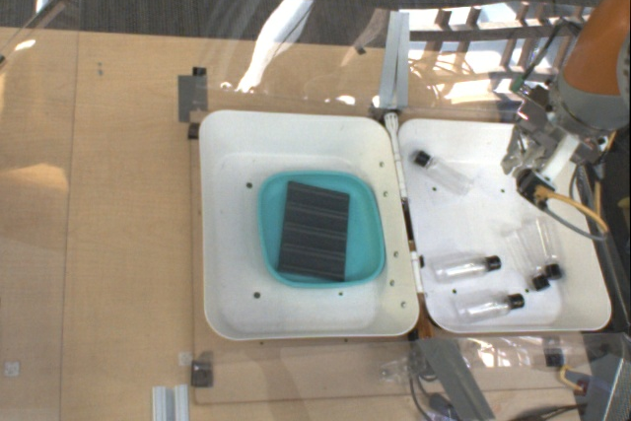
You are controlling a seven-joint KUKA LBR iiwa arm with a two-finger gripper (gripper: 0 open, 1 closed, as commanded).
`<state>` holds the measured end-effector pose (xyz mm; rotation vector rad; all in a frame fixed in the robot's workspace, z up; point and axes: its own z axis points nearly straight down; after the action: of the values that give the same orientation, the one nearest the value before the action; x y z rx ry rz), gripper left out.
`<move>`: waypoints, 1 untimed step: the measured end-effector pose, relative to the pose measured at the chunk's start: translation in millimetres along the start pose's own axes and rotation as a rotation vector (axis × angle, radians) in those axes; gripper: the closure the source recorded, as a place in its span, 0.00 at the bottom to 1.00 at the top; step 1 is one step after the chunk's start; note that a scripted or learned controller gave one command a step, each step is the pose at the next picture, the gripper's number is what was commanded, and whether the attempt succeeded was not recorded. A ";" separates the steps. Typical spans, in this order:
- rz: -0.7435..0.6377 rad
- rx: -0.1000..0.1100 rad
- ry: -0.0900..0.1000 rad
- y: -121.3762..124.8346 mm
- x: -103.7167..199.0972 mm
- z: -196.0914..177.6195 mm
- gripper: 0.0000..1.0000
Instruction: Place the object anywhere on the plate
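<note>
We see the dark grey rectangular ribbed block [314,232] lying flat on the teal rounded-square plate [269,224], which sits in the middle of the left white shallow bin [229,242]. The block's long axis runs from the bin's far edge toward its near edge. It is tilted slightly, so the far end leans a little toward the right bin. Its whole outline stays inside the plate's rim, roughly centred. Its top face is matte and nearly black, crossed by faint parallel ridges, and its corners look square.

The right white shallow bin [473,217] holds several clear plastic vials with black caps [465,265]. One is near the far left corner and the others lie toward the near right corner.

The grey arm with an orange band [599,64] reaches over the far right corner of the right bin, well apart from the block. We cannot tell whether the jaws are open or closed, and we see nothing held in them. Both bins rest on the pale wooden tabletop [99,212].
</note>
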<state>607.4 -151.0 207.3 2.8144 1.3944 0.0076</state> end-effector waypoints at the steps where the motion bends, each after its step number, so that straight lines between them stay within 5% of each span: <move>1: -0.064 0.003 -0.002 -88.0 4.4 58.4 1.00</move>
<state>540.3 -94.1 148.6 2.7695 1.4841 0.0022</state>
